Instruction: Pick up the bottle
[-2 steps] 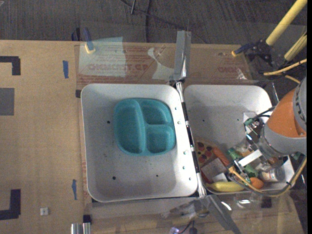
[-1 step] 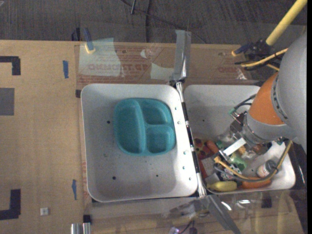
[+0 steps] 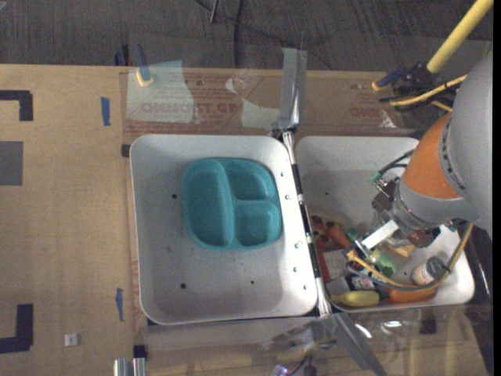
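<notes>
The bottle [image 3: 429, 272] lies on its side in the right bin [image 3: 344, 163], small, pale-bodied with a reddish end; label unreadable. Whether the gripper [image 3: 374, 245] fingers are spread cannot be told.

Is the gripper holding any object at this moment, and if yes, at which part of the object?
It cannot be told. The gripper is low over the clutter in the right white bin, hiding its own hold. The small bottle with a white cap lies apart from it.

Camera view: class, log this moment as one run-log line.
arm: over right bin | gripper: low among clutter | bottle: lying in bin, not held | plate: left bin
</notes>
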Robot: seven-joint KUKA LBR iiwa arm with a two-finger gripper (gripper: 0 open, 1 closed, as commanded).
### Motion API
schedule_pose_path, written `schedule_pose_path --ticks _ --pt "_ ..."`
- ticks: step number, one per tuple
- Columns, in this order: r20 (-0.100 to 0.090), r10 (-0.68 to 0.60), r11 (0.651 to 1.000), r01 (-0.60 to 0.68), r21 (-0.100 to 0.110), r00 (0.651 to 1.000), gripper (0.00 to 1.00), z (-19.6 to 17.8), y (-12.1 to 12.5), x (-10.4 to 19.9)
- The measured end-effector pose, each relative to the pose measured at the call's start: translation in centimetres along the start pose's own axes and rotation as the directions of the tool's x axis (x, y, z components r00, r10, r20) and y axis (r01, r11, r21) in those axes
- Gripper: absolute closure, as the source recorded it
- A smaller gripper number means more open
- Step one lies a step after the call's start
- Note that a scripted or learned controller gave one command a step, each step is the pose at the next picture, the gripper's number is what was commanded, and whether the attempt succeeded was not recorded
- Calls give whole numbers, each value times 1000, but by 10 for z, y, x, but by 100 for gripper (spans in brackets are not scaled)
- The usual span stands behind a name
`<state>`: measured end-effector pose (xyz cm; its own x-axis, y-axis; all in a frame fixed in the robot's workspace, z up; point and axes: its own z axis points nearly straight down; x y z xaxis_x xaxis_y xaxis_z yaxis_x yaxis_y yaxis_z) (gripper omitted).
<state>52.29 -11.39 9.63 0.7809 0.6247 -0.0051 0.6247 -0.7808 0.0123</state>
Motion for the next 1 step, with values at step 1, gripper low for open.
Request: schedule_pose_path --ticks 1 --pt "3 64 998 -64 18 998 100 -86 -115 48"
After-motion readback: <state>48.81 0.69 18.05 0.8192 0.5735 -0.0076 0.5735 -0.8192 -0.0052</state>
